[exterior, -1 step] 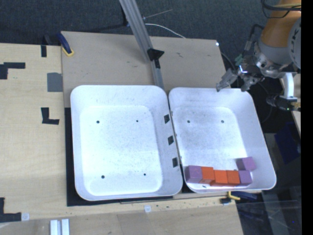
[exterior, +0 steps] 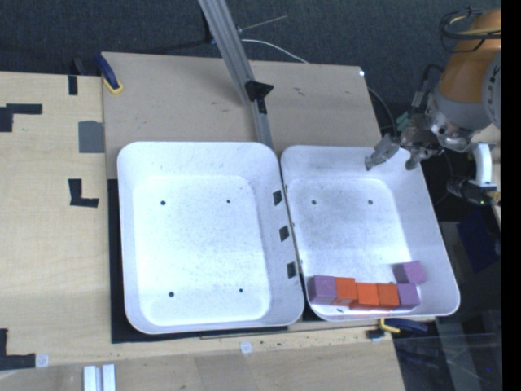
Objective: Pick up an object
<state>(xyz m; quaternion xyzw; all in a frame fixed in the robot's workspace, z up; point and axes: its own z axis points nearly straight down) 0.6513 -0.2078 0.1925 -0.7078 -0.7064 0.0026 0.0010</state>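
1. We take the right bin [exterior: 423, 218] as our landmark. Our gripper [exterior: 393, 155] hangs over its far right rim, near the corner farthest from the camera, with the arm's orange band [exterior: 466, 76] behind it off the bin's right side.
2. We see two fingers [exterior: 376, 160] splayed apart with nothing between them, so we hold no object yet. We judge this a waiting or approach pose: high and off to the side, it leaves the bin floor open for a descent.
3. The blocks [exterior: 366, 292] lie in the right bin's near end, pushed against its front wall, well apart from the gripper at the opposite end of the bin.
4. They look like small cubes packed in a row: a purple one at the left, orange ones in the middle, and purple ones at the right, one sitting slightly farther back. They touch one another, and we cannot tell their exact count.
5. We judge the tight packing against the wall awkward: fingers need room on two sides of a block.
6. The left bin [exterior: 130, 218] sits just beside our landmark.
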